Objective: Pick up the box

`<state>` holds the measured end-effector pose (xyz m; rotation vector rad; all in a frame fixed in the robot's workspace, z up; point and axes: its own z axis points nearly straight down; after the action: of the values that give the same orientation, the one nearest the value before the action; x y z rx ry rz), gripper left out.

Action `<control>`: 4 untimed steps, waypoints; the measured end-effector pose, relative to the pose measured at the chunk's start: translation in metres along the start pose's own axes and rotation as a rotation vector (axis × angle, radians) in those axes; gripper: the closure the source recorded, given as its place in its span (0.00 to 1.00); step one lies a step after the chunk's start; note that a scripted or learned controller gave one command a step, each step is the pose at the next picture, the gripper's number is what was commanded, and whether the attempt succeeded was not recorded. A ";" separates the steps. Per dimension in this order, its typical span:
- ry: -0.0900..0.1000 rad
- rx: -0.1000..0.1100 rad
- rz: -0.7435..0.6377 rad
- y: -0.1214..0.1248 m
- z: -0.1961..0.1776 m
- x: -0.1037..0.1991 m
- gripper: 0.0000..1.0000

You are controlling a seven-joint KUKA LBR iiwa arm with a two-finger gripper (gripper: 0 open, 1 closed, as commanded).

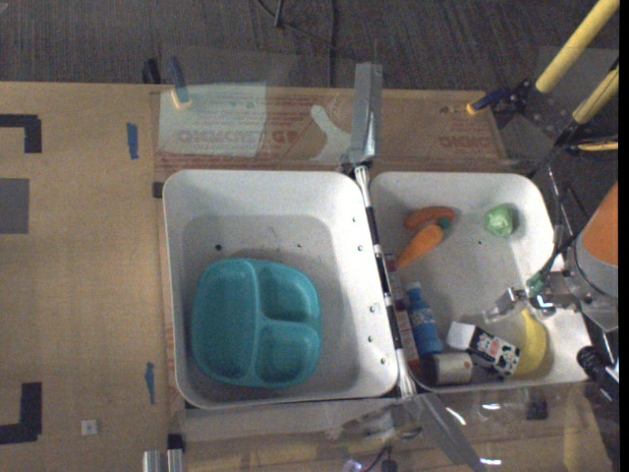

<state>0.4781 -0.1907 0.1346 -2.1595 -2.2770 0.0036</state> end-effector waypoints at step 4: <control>-0.005 0.009 1.297 0.007 -0.046 0.161 0.00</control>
<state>0.4773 -0.0296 0.1805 -3.0956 -0.5106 0.0209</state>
